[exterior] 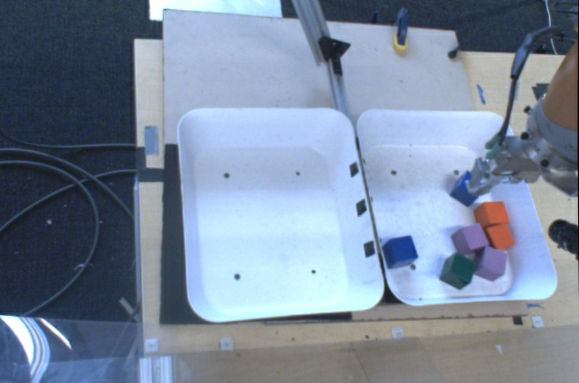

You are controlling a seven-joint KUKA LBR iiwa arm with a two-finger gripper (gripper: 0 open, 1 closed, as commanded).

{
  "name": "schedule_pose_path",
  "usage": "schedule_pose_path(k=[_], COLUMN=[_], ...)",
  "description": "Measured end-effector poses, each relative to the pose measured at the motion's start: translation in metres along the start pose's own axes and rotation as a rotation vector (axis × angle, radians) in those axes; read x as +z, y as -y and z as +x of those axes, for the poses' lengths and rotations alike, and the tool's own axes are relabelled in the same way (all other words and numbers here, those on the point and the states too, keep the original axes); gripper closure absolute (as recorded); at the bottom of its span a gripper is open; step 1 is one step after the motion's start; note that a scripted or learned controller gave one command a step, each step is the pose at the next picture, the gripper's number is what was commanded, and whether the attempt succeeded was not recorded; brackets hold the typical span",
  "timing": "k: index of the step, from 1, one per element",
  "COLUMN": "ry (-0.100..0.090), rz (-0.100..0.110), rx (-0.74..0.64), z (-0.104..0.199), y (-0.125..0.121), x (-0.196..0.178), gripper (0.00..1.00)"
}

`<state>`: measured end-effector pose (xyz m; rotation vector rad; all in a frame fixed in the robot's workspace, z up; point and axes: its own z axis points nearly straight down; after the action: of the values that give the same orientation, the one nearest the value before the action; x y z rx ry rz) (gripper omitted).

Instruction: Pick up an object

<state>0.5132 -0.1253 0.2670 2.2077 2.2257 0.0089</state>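
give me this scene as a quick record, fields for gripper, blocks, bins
gripper: low in the right bin, at a blue block; grasp not clear
blue block by gripper: partly hidden
other blocks: blue cube, two orange, two purple, one green
right bin: holds all the blocks
left bin: white

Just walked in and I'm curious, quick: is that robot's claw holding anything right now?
End effector: right over a blue block in the right bin; open, closed or gripping cannot be told.

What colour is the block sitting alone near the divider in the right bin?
Blue. The block shows clearly in the camera view, apart from the cluster.
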Motion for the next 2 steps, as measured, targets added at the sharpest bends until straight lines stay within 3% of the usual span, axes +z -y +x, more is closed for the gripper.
schedule_pose_path(k=[1,2], ry=[-0.003,0.000], rz=[0.015,-0.003], rx=[0.007,-0.001], z=[-0.006,0.035], y=[0.004,-0.013], x=[0.128,0.020], gripper=[1.00,1.00])
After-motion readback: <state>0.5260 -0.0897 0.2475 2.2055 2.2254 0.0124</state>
